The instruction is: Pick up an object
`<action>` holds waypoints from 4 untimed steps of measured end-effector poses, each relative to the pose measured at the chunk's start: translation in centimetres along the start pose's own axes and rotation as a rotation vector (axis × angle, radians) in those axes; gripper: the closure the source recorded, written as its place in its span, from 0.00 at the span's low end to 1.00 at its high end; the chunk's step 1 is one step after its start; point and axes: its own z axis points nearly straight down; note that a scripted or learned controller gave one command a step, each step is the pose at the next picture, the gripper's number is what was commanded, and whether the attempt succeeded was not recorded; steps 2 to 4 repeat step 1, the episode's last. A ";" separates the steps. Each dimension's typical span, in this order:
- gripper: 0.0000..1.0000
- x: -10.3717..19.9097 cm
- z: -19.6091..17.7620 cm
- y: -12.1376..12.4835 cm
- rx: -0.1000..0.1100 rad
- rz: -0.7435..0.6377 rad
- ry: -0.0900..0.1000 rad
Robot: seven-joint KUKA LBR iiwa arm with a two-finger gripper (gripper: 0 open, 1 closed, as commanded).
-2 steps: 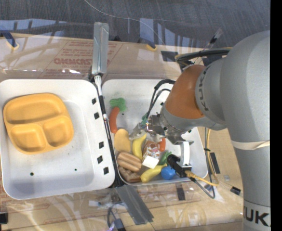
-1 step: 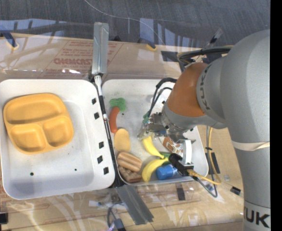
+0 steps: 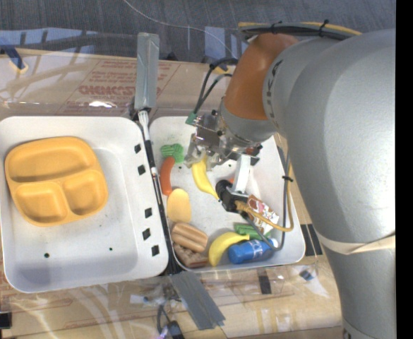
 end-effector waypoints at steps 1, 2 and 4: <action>1.00 0.1 -0.7 -0.1 0.007 -0.007 -0.002; 1.00 0.1 -0.7 -0.1 0.007 -0.007 -0.002; 1.00 0.1 -0.7 -0.1 0.007 -0.007 -0.002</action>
